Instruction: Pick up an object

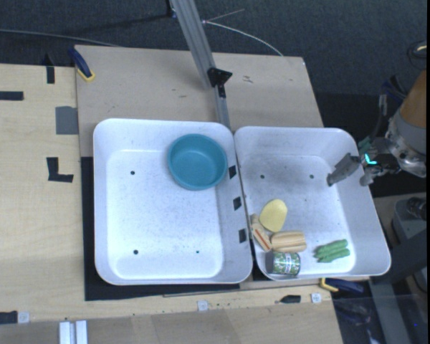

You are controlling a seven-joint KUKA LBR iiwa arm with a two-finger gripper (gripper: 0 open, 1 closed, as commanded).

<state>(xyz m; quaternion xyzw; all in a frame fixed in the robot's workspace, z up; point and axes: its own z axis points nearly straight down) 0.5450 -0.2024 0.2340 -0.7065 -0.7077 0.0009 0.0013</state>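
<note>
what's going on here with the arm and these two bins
The arm's gripper sits over the right edge of the right bin, with nothing between its fingers. A yellow piece, a hot dog, a can and a green item lie in that bin's near corner. A blue bowl sits in the left bin.

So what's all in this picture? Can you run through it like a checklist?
Surface: pale bench, two white bins, left bin, right bin.
Job's things: blue bowl in left bin; yellow piece, hot dog, can, green piece in right bin.
Clutter: black tape marks.
Grippers: gripper over right bin's right edge, holding nothing.
Cables: thin wire at top.
Surroundings: metal pole.
</note>
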